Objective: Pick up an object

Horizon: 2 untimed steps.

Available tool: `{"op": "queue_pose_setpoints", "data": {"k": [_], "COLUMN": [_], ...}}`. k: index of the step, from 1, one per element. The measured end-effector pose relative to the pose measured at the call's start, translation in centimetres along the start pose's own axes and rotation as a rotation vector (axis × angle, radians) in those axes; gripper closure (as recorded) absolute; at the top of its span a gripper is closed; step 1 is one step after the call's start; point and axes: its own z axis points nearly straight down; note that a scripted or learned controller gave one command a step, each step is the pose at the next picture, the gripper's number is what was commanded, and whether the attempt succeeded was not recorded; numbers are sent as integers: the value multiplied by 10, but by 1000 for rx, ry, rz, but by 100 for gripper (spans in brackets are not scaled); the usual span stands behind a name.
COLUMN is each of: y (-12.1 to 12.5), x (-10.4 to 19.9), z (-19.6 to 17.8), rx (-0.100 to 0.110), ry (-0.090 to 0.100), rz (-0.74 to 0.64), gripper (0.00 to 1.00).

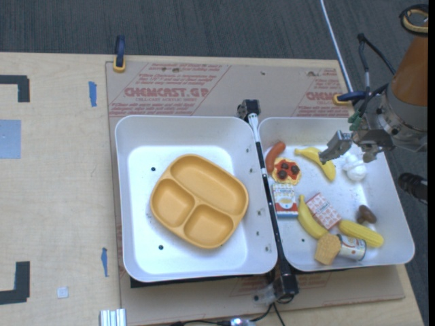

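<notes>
Two white bins side by side: left bin (129, 182) with a big yellow plate (198, 201) with three parts; right bin (397, 216) full of toy food. Gripper (353, 148) open above the right bin's far side, holding nothing. Just under it, a small white thing (355, 170), beside a small banana (318, 160).

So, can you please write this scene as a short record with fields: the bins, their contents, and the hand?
left bin: holds an orange divided plate
right bin: holds toy food, including a hot dog, three bananas, a cracker
arm: reaches in from the right
hand: over the right bin's far side, above a white object
grasp: cannot tell
</notes>
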Motion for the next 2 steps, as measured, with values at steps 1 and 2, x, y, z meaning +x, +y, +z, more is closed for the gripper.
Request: {"op": "queue_pose_setpoints", "data": {"k": [1, 2], "y": [-12, -19], "x": [-35, -2], "z": [130, 186], "rx": [-1, -10], "ry": [-1, -5], "rz": [2, 4], "gripper": [0, 0]}}
